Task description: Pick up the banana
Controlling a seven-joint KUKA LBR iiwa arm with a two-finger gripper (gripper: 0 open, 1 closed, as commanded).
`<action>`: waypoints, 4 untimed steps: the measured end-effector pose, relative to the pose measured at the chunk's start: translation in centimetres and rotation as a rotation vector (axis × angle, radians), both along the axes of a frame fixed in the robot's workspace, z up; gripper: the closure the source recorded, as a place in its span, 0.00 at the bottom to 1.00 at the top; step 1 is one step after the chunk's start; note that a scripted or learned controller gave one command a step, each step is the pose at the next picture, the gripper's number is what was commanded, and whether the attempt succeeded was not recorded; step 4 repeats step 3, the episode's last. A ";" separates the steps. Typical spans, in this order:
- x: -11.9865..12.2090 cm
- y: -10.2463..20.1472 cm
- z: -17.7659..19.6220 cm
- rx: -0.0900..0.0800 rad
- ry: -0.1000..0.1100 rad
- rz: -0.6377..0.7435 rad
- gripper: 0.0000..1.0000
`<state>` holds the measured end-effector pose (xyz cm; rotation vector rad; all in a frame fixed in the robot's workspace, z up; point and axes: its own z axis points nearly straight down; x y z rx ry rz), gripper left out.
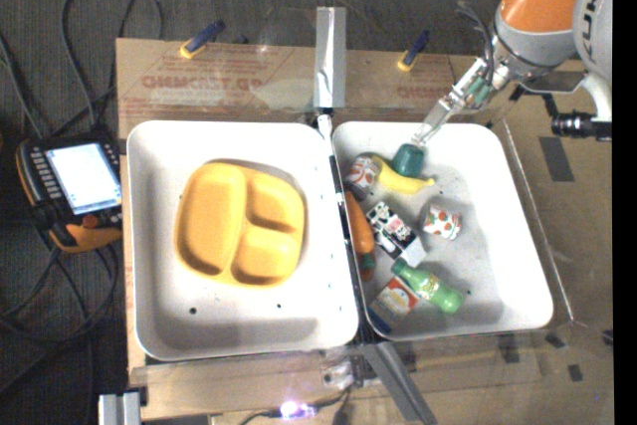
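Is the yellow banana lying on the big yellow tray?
No, the yellow banana lies in the right white bin among small toys, while the yellow sectioned plastic tray sits in the left white bin.

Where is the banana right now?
The banana lies near the back of the right bin, under the teal gripper tip, between a small spotted cup and a red-and-white ball.

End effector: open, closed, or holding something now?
End effector: cannot be told; its tip is at the banana in the right bin.
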<state>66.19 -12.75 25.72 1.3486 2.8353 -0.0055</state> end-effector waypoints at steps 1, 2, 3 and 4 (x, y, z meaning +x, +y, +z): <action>-1.3 -0.8 -16.2 0.002 -0.002 0.012 0.00; -1.2 -0.7 -15.1 0.006 0.000 0.012 1.00; 0.5 5.3 -7.3 0.005 -0.002 0.082 1.00; 0.5 5.3 -7.3 0.005 -0.002 0.082 1.00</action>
